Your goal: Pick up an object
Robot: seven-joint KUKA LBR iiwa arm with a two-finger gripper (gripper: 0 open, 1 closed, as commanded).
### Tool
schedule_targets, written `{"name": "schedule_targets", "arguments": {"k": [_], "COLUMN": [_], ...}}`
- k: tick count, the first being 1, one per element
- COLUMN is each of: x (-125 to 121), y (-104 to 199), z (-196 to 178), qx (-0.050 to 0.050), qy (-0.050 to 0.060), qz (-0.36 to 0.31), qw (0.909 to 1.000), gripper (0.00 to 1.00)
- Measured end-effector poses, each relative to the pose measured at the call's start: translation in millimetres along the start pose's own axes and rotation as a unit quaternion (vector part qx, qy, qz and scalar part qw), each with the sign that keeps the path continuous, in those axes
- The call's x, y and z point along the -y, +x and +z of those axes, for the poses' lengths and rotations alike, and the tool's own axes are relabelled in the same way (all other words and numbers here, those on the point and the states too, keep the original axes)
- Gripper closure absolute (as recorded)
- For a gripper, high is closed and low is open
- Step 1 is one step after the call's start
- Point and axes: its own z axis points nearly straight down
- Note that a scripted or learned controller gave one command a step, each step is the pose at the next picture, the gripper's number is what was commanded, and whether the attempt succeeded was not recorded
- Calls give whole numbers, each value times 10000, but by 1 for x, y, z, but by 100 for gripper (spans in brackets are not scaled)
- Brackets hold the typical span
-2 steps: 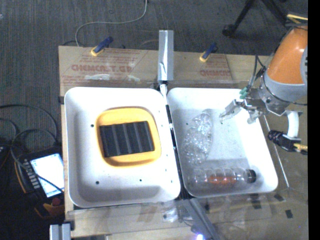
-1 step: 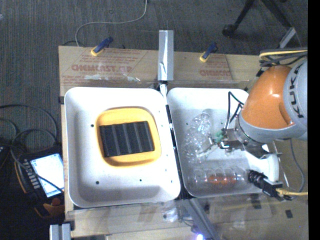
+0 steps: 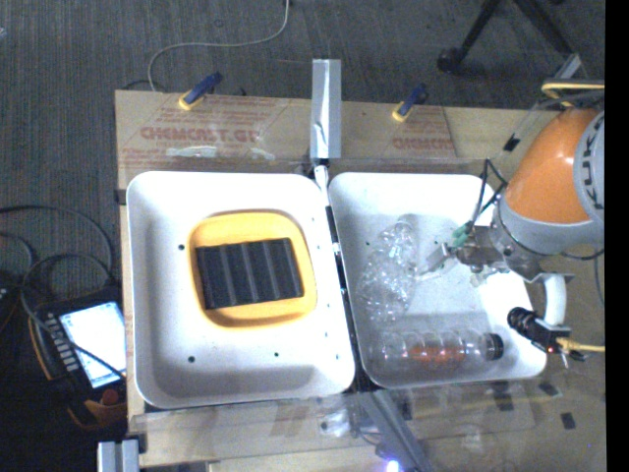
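My pincer [image 3: 462, 254] hangs over the right bin [image 3: 344, 200]; I cannot tell its state. The clear bottle [image 3: 437, 348] lies just below it in this view (long axis left-right), crumpled plastic [image 3: 388, 264] 1 step to its left.

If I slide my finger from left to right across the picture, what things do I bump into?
Tablet on the floor → yellow tray with black slats in the left bin → crumpled clear plastic in the right bin → the arm's gripper.

Grey arm [image 3: 550, 226] with a broad, glossy orange band [image 3: 552, 170].
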Motion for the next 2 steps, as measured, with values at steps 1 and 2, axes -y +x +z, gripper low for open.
{"name": "schedule_targets", "arguments": {"k": [1,2], "x": [-93,-140], "y": [51,55], "z": [70,72], "qx": [21,36], "qy": [-65,9], "qz": [-841,-1508], "qw": [9964,9886], "gripper": [0,0]}}
